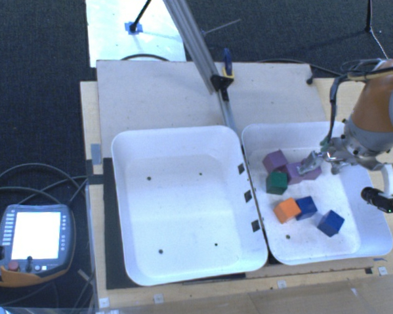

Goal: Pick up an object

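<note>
The right bin (pixel 368 242) holds several small blocks. A purple block (pixel 274 160) lies near its back left, with a green block (pixel 277 182) just in front of it. A second purple block (pixel 301 174) lies to their right. My gripper (pixel 313 161) reaches in from the right and hangs low, right at the top edge of this second purple block. The arm's metal parts hide how the gripper meets the block. An orange block (pixel 287 210) and a blue block (pixel 306 206) touch side by side further forward. Another blue block (pixel 331 223) sits apart at the front right.
The left bin (pixel 132 255) stands beside the right one, with black clips along the shared wall (pixel 248 196). A slanted metal pole (pixel 194 41) crosses the back of the bench. A teach pendant (pixel 33 243) lies on the floor at left. The grey and orange arm (pixel 378 111) overhangs the right bin's right rim.
</note>
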Tool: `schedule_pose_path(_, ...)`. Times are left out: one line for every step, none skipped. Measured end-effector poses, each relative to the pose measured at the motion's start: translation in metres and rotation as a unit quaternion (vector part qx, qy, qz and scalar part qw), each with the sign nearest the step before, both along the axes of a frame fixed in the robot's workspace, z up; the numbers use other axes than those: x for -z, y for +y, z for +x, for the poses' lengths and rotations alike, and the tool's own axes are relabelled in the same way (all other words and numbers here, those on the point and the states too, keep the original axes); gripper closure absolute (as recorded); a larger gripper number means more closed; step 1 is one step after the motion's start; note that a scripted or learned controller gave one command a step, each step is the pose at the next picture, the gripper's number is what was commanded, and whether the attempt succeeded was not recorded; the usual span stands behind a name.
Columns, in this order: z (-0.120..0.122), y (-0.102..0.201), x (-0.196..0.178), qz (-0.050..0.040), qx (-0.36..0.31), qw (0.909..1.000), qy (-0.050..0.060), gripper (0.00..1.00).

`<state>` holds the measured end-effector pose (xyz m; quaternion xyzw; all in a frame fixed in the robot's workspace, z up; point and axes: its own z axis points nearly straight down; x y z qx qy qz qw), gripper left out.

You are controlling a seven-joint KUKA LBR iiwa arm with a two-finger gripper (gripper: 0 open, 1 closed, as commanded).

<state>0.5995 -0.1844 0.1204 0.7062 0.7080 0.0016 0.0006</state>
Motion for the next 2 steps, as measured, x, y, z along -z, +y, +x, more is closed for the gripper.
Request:
schedule_pose_path(0.0053, -0.0017, 0.004, -0.004, -0.001, 1.0, -0.009, 0.0)
schedule_pose_path(0.0062, -0.001, -0.0051, -0.0033, -0.002, 0.9999, -0.01, 1.0)
